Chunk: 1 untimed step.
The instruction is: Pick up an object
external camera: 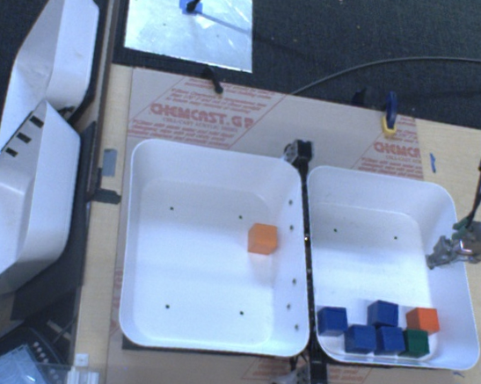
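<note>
Landmark: the black divider (pixel 303 240) between the two white bins served as the reference for every place below.
Clips at front: a small cluster of clamps (pixel 302 383) sat at the near end of the divider, on the board edge.
Block cluster: right of the divider, in the near corner of the right bin (pixel 417 201), lay four blue blocks (pixel 383 314), a green block (pixel 416 344) and an orange-red block (pixel 423 320), packed close together.
Lone block: left of the divider, in the left bin (pixel 153 245), an orange cube (pixel 262 239) stood alone, near the divider and about mid-depth.
Pincer: the gripper (pixel 445 255) hung at the far right rim of the right bin, well away from the divider; nothing showed between its fingers, and whether they stood wide or narrow could not be told.
Blocks against pincer: the cluster lay nearer the camera than the gripper and apart from it; the orange cube lay well apart, across the divider.
Writing: on the brown protective sheet (pixel 261 110) beyond the bins, red print repeated, reading roughly "CHEMCAST GP"; smaller lines were illegible.
Far clamp: a blue clamp (pixel 391 113) gripped the sheet's far edge, right of the divider line.
</note>
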Motion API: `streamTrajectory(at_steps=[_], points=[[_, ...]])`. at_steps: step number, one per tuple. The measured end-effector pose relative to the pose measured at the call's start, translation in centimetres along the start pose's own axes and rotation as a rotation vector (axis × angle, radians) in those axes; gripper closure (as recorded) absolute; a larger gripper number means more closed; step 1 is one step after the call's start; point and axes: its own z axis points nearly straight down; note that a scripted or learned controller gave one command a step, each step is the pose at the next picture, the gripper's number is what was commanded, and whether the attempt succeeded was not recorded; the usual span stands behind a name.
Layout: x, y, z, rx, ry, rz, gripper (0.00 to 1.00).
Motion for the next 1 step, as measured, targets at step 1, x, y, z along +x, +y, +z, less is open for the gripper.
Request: streamTrajectory(at_steps=[1], points=[[0.36, 0.11, -4.31, 0.001, 0.000, 0.000, 1.00]])
